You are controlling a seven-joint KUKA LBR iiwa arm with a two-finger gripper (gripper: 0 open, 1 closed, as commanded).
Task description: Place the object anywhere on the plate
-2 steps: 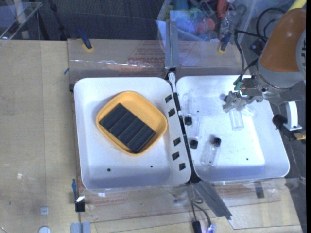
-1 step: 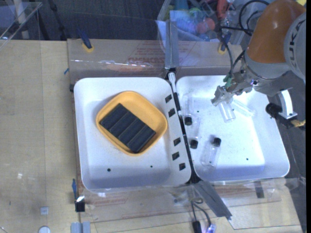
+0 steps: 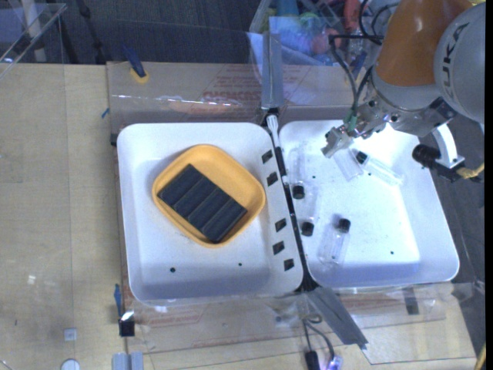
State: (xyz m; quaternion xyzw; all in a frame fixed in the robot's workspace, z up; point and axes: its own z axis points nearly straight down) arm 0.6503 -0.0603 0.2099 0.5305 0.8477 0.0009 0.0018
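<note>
Bench front: bare pale wood runs along the near edge, with a few small bits of hardware lying at the lower left corner.
Left bin: shallow white tray, sitting on the bench, touching its neighbour along a dark divider strip.
Plate: square-ish yellow plate rests in the left bin, turned at an angle, roughly in the middle of the tray floor.
Dark object: black ribbed rectangular pad lies flat on the plate, tilted the same way as the plate, inside its rim.
Right bin: second white tray, same shape, just beside the left one.
Clear vial, near: small see-through bottle with a black cap lies on its side on the right bin's floor, toward the front.
Clear vial, far: another transparent tube-like piece lies farther back in the right bin, close under the arm.
Small dark bits: two little black caps sit by the divider on the right bin's side.
Arm: grey body with an orange band, reaching in from the right over the back of the right bin.
Gripper: small metal tip hangs above the rear of the right bin, well apart from the plate; too small and blurred for me to say how its pincer stands or whether anything is in it.
Background: clear box of coloured clutter behind the bins.
</note>
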